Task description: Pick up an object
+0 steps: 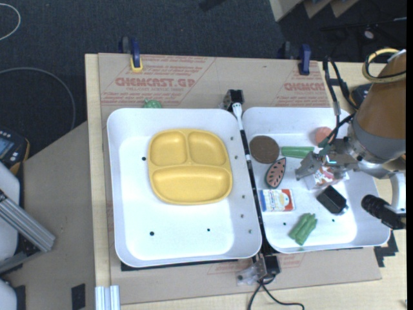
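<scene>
Over the right bin (371,237), my pincer (317,166) hangs spread, grasping nothing; I should centre on the black block (332,199) at five o'clock before descending.

Yellow tray (190,166), white bins (129,192) (seeded red watermelon slice (276,172)).

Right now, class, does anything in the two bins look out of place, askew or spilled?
Nothing stands out. The yellow divided plate lies flat in the left bin. In the right bin, the brown disc, watermelon slice and small card lie loose, nothing spilled over the rim.
</scene>
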`<state>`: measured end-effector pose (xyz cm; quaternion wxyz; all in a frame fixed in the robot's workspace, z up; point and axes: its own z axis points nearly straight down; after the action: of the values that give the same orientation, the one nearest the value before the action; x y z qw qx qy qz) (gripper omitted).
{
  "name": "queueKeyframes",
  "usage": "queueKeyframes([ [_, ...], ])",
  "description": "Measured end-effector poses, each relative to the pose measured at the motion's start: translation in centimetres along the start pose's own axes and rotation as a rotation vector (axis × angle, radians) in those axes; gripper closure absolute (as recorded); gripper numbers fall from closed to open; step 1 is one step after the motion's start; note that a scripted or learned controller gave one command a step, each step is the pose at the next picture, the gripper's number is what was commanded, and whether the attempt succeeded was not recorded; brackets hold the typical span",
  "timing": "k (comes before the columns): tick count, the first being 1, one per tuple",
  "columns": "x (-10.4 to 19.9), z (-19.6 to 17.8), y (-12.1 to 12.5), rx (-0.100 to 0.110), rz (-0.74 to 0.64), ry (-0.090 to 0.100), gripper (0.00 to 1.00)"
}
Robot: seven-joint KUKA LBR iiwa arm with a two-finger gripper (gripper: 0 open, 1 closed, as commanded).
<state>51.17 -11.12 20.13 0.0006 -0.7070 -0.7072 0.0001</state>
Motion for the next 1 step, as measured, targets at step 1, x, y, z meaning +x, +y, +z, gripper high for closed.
queueKeyframes([
  [1,0.0,-1.07,0.07,-0.003,0.0,-0.001,1.0],
])
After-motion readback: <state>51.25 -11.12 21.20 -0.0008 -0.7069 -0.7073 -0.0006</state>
